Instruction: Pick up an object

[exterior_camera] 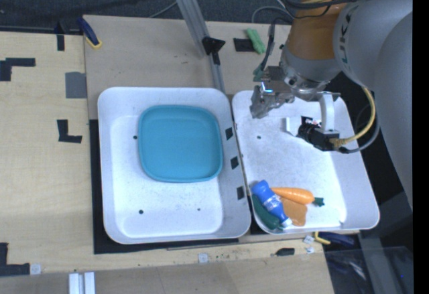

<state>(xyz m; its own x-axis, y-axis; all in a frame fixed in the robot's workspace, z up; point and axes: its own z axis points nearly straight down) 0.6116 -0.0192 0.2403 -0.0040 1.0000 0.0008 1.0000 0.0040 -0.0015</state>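
Hand [263,106] over far left of right bin [348,179], finger spread unclear, carrot [293,195] and blue bottle [269,200] crowded in near corner, teal plate [179,142] in left bin [120,172]

Gripper [263,106] over right bin [348,172], well apart from carrot [293,195] and blue bottle [269,200].

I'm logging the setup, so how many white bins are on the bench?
2. The left bin holds a blue plate. The right bin has a carrot and a blue bottle in its near corner; more may be hidden beneath them.
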